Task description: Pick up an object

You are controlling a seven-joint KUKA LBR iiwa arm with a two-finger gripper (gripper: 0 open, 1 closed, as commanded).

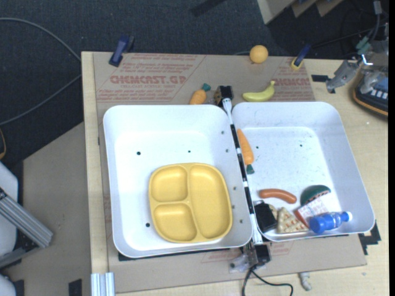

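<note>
The right bin (333, 128) holds several toy items. An orange carrot (245, 147) lies against its left wall. Along the front are a red sausage (278, 195), a watermelon slice (315, 193), a blue bottle (327, 221) on its side, a pizza slice (289, 221) and a small black block (265, 216). The left bin (123, 140) holds a yellow three-section plate (191, 202).
Behind the bins on the brown board lie a yellow banana (259, 94), a small orange toy (199, 96) and a black piece (224, 93). An orange ball (259, 54) sits at the board's back edge. Blue clamps (121, 51) grip that edge.
</note>
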